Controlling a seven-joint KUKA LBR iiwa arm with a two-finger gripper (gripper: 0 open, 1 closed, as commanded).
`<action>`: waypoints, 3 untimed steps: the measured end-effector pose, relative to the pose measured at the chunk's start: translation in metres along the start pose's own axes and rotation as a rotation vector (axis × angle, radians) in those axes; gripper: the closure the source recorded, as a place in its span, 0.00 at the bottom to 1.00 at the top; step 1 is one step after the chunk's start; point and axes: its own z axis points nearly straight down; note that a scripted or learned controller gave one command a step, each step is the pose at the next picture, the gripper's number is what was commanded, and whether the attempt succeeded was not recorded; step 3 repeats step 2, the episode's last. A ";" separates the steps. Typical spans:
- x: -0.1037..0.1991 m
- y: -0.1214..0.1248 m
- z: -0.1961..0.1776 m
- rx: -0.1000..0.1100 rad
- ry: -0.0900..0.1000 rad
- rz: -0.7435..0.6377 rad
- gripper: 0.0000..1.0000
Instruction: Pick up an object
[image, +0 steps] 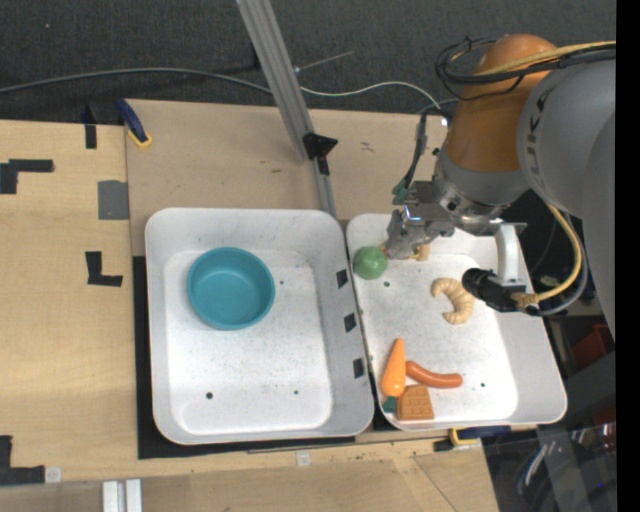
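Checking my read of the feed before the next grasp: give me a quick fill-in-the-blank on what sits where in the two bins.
The teal bowl sits in the ____ bin.
The gripper hangs over the right bin beside the ____ ball.
The carrot lies next to the ____.
The croissant lies in the ____ bin.

Missing words: left; green; sausage; right

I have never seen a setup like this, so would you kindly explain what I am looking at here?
One camera fixed above a bench looks down at a slant. The grey and orange machine at the right is a robot arm meant to pick up an object. Its gripper hangs over the right bin, beside a green ball. That bin also holds a croissant, a carrot, a sausage and a brown cracker. The left bin holds a teal bowl. I see nothing gripped.
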 end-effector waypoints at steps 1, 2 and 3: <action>0.044 0.008 0.013 0.002 -0.001 0.001 1.00; 0.093 0.013 0.026 0.002 -0.001 0.001 1.00; 0.093 0.013 0.026 0.002 -0.001 0.001 1.00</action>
